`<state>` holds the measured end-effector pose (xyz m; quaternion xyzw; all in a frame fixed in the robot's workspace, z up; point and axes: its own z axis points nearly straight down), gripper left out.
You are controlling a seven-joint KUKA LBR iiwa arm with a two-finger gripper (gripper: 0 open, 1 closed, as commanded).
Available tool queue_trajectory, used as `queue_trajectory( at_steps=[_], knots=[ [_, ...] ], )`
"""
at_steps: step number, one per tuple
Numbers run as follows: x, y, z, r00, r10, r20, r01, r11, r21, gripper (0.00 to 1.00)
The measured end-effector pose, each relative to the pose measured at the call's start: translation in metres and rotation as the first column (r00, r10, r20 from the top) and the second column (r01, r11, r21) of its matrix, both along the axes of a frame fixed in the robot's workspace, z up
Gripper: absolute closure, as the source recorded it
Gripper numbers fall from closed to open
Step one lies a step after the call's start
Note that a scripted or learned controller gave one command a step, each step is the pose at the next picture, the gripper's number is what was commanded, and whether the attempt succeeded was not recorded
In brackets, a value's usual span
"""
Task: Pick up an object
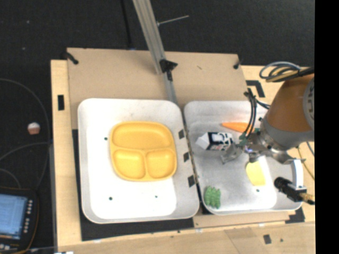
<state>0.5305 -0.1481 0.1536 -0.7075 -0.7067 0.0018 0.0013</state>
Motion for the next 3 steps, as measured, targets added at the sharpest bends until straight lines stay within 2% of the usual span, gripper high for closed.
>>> queue_trajectory(
  at_steps=[1,2,3],
  knots=[
    [-0.001,-0.001,-0.053,1.000,-0.001,0.000,0.001,1.000,0.000,0.00],
    [0.002,-0.002,-0.039,1.000,-0.007,0.009,0.007,1.000,0.000,1.00],
    [0.011,-0.004,0.008,1.000,0.004,0.011,-0.004,1.000,-0.002,1.00]
  ],
)
